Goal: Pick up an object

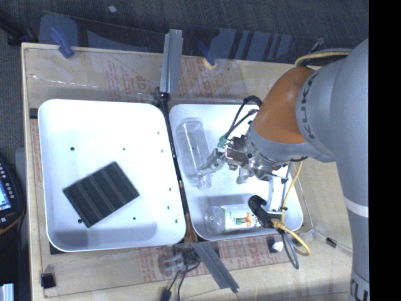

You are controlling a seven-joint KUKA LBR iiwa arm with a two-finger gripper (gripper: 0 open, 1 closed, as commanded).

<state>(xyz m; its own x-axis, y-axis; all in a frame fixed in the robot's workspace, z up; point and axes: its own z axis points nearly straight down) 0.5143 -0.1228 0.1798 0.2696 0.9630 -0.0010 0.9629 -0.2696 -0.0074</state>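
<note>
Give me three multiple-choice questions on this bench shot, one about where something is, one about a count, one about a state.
1. Where does the dark ridged panel lie?
A. In the left bin
B. In the right bin
C. On the bench outside the bins

2. How many clear bottles are in the right bin?
A. None
B. Two
C. Four

3. How does the bottle with the label rest?
A. Standing upright
B. Lying on its side
C. Hanging from the gripper

Answers:
1 A, the panel sits on the left bin's floor.
2 B, one bottle lies near the bin's left wall and the labelled one near its front edge.
3 B, its length runs flat along the bin floor.
</note>
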